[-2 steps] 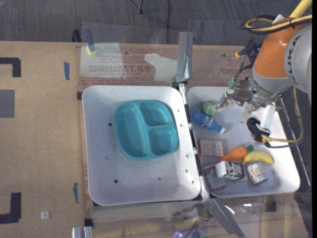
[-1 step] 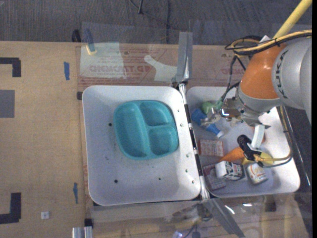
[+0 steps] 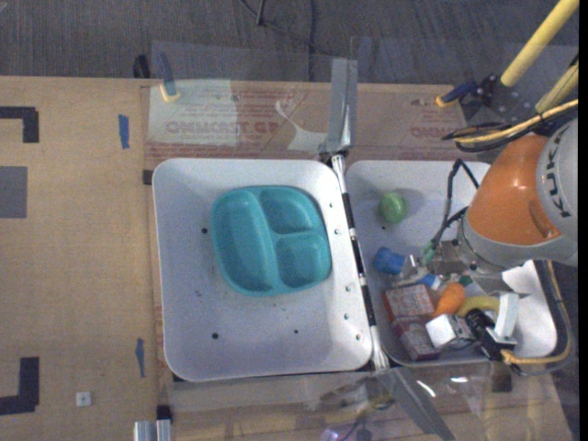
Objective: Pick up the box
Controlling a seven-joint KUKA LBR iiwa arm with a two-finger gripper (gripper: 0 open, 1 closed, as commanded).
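Observation:
A reddish box [image 3: 410, 299] lies in the right bin [image 3: 367, 184], near its front left part. A second reddish box [image 3: 417, 341] sits just in front of it, with a small white block [image 3: 441, 329] beside it. My gripper [image 3: 435, 261] hangs low over the bin's middle, just behind and to the right of the first box, under the orange wrist band. An orange object [image 3: 451, 297] lies close under the gripper, to the right of the box. Nothing shows held between the fingers.
A green ball [image 3: 392, 207] rests at the back of the right bin and a blue object [image 3: 387, 262] lies left of the gripper. The left bin [image 3: 184, 320] holds a teal divided plate [image 3: 271, 239]. The bins' shared rim runs close to the boxes.

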